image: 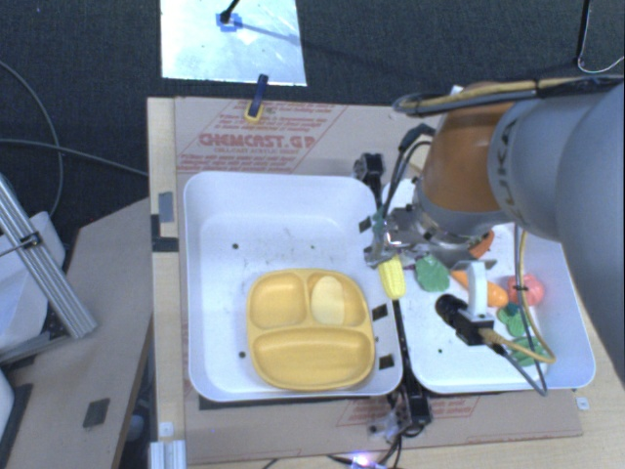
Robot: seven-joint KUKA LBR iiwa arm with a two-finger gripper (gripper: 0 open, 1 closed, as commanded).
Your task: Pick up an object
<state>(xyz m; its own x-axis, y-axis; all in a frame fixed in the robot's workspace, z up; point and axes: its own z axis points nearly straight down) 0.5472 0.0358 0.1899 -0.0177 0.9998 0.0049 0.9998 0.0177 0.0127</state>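
My gripper hangs low over the left edge of the right bin, under the grey arm with its orange band. A small yellow object sits right below the gripper at the wall between the two bins; whether it is held cannot be told. Just right of it lies a green object. Further right in that bin are an orange piece, a pink-red piece and a small green piece. The arm hides much of this bin.
The left bin holds a yellow divided plate in its front half. Both bins rest on a cardboard sheet. A blue and yellow clip lies at its far edge.
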